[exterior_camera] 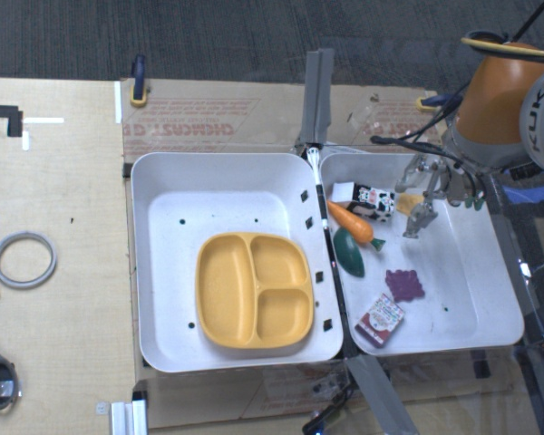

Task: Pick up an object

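From above, the grey arm with its orange band reaches in from the right and hangs its two-finger gripper (421, 214) over the back of the right-hand shallow white plastic bin (471, 324). The metal fingers (413, 226) point down and look slightly spread with nothing between them, though the gap is small and hard to read. Just beside them sits a small yellowish block (406, 204), partly hidden.

The things worth picking all lie in that right bin, crowded along its left wall. There is a small black-and-white cow-patterned box (374, 200), a smooth orange plastic carrot (351, 221) lying at a slant, a glossy dark green pepper-shaped toy (349, 254) touching the carrot's lower end, a knobbly purple bunch of toy grapes (404, 285) further out on the floor, and a flat red-and-white printed packet (379, 321) near the front.

I'd judge all of them light. The carrot is stiff, rounded and probably slippery, so a pinch across its thick middle seems safest. The grapes stand apart and their bumpy surface should give the fingers more bite. The packet lies flat and would be awkward to get under.

The left bin (154, 243) holds a mustard-yellow three-compartment plastic plate (254, 290), smooth and rigid. A grey tape ring (22, 259) lies out on the pale wooden bench (54, 352)
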Robot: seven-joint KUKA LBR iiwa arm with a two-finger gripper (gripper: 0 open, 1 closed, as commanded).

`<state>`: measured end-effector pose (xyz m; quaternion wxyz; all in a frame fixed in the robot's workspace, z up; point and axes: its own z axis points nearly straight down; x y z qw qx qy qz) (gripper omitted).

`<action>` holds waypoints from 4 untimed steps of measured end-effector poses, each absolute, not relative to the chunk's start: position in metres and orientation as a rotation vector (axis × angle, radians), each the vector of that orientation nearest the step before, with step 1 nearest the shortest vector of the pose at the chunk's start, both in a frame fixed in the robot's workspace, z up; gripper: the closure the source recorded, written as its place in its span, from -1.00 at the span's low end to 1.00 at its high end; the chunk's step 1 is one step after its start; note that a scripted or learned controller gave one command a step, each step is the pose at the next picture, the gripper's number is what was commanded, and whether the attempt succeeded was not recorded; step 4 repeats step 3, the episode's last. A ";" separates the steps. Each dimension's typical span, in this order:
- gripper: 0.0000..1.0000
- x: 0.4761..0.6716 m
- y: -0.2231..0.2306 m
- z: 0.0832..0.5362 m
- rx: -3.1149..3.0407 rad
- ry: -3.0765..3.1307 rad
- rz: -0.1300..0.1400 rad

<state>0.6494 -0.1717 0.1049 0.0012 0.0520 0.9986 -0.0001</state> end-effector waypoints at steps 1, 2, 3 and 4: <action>-1.00 0.649 -0.094 0.093 0.839 3.025 -0.005; 1.00 0.651 -0.093 0.103 0.833 3.022 -0.005; 1.00 0.621 -0.044 0.204 1.437 2.792 -0.002; 1.00 0.621 -0.044 0.204 1.437 2.792 -0.002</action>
